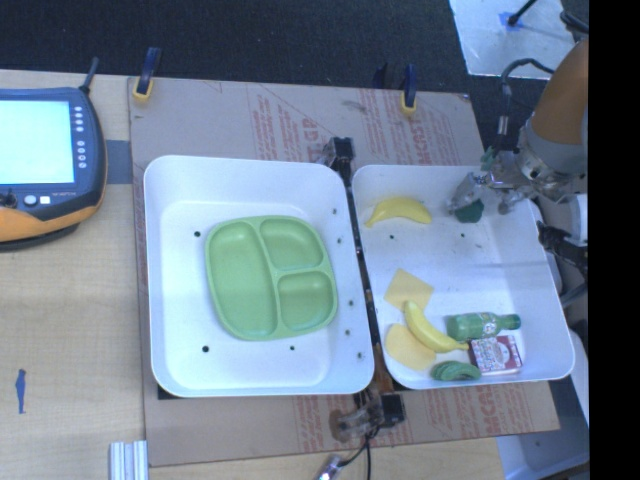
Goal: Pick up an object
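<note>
Bananas and other small things lie in the right bin (560, 308). The hand (478, 194) hangs over that bin's far corner with a dark green lump (468, 209) at its tips; whether it pinches the lump cannot be told. A curved banana (399, 210) lies just left, crosswise. White floor around is open.

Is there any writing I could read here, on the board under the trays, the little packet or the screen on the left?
Nothing reads clearly.
Cardboard sheet: lines of red print, too blurred to read.
Red and white packet: some print, too small to read.
Green bottle: label too small to read.
Handheld screen: glowing blank, buttons too small to read.
</note>
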You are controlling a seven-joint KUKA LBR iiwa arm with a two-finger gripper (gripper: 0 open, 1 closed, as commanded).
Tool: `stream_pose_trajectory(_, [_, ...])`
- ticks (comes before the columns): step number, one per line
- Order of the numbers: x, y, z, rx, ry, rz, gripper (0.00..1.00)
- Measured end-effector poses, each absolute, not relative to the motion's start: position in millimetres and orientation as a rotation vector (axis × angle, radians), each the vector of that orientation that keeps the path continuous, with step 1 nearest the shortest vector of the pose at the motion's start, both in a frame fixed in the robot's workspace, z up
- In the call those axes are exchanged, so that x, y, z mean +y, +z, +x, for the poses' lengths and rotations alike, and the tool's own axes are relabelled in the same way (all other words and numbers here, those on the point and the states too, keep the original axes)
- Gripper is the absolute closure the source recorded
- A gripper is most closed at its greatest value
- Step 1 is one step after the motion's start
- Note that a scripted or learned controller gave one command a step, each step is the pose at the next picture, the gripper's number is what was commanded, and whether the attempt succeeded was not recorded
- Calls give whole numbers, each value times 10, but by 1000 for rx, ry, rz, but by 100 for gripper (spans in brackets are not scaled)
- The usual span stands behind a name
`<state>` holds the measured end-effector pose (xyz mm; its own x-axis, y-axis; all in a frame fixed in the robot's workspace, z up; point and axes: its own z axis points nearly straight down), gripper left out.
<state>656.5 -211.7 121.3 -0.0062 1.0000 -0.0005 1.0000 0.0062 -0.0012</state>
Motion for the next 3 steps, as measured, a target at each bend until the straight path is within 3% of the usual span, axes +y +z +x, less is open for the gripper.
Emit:
stream_pose_trajectory(1, [-1877,916,6558,-2226,6,-2212,0])
stream_pose_trajectory(2, [-2120,1286,6565,-2223,2,-2218,0])
stream_pose_trajectory(3, [-1827,1077,6560,-2225,5,-2213,0])
